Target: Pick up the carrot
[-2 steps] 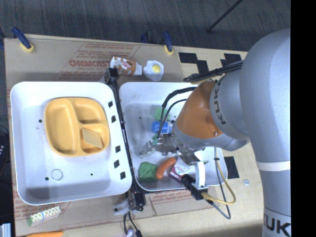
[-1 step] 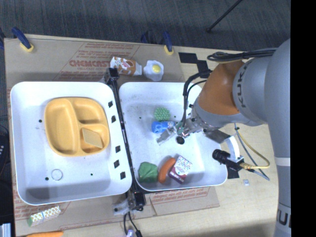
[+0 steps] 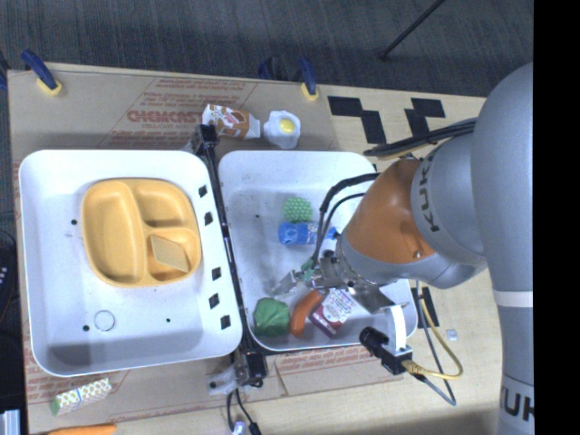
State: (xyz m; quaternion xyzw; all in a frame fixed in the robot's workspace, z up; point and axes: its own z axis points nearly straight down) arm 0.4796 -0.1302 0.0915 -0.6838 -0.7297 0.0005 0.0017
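Overhead view of the bench (image 3: 381,107) with two shallow white bins side by side. The carrot (image 3: 303,312) lies near the front edge of the right bin (image 3: 249,175), a short orange piece whose long axis runs on a slant, its upper end toward the arm and its lower end toward the bin's front wall. It sits between a green leafy vegetable (image 3: 271,315) on its left, which it touches or nearly touches, and a red-and-white packet (image 3: 333,310) on its right, which crowds its upper end.

The jaws (image 3: 313,277) hang from the grey arm's wrist, just behind and above the carrot in this view, over a cluster of metallic parts; whether they are released or clenched cannot be told, and nothing is seen to be held. The carrot thus lies just in front of the jaws, toward the bin's near wall. In judgement, the coming move turns on a short shift toward that wall and a closing direction set across the carrot's slanted axis, with little room on either side because of the two neighbours.

Contents of the right bin, further back: a blue object (image 3: 296,234) and a green knobbly ball (image 3: 296,209). The left bin (image 3: 36,270) holds a yellow divided tray (image 3: 122,220) with a pale wedge (image 3: 169,252) in one compartment.
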